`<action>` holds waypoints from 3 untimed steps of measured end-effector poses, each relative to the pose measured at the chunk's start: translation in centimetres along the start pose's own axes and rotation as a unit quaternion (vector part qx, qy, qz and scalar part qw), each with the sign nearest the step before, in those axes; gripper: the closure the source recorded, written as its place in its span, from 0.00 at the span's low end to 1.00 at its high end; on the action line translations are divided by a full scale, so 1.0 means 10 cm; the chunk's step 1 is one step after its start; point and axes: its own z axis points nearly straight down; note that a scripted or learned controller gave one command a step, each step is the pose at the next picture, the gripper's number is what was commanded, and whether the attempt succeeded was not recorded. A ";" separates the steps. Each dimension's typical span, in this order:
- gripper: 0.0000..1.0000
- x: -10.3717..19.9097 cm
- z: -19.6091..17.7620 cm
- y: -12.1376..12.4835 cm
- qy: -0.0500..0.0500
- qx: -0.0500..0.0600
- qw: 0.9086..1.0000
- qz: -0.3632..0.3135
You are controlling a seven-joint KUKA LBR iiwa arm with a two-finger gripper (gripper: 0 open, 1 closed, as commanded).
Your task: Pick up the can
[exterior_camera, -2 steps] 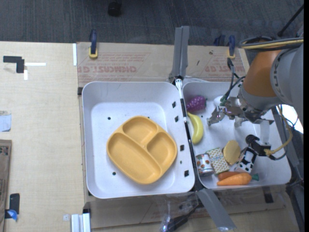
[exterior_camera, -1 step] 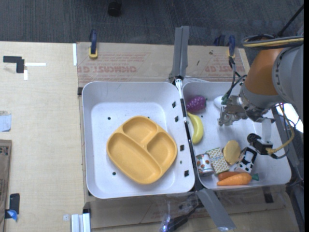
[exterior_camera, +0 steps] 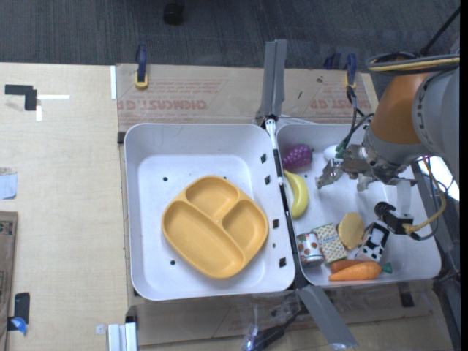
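A robotics lab. A grey-and-orange arm [exterior_camera: 409, 108] reaches over two white bins [exterior_camera: 135, 196] clamped [exterior_camera: 141, 75] onto a cardboard-covered table [exterior_camera: 58, 196]. Loose cables [exterior_camera: 420, 221] trail beside it, above dark carpet [exterior_camera: 219, 13].

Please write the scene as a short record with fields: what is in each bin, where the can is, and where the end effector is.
left bin: yellow divided plate
right bin: purple grapes, banana, can, carrot, a few other small items
can position: near the front left corner of the right bin, lying on its side
end effector: above the right bin, behind the can, apart from it
can held: no
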 end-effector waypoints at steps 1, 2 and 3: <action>0.00 -0.54 -0.19 0.01 -0.001 -0.002 1.000 0.022; 0.00 -0.48 -0.27 -0.27 0.000 -0.001 0.999 0.042; 0.00 -0.95 -1.09 -0.36 -0.001 -0.001 1.000 0.025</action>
